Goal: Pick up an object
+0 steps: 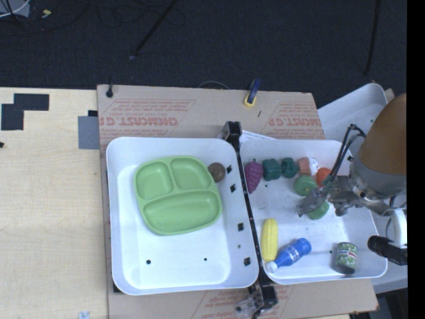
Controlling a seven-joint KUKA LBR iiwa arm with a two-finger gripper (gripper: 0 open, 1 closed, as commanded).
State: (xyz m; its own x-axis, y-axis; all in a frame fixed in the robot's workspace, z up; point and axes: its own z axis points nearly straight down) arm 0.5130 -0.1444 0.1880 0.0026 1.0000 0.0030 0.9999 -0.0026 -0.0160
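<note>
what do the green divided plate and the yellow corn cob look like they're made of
The green divided plate looks like moulded plastic with a matte finish: one even colour, soft rounded ridges between its three sections, little glare. The yellow corn cob is probably a plastic toy, uniformly bright yellow with a slight sheen; its surface detail is too small to tell.

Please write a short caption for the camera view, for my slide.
Claw low over green toys in the right bin; green divided plate in the left bin.

Robotics lab: white bins (pixel 119 244) on cardboard-covered bench (pixel 153 115), cables (pixel 20 5) on dark floor.
</note>
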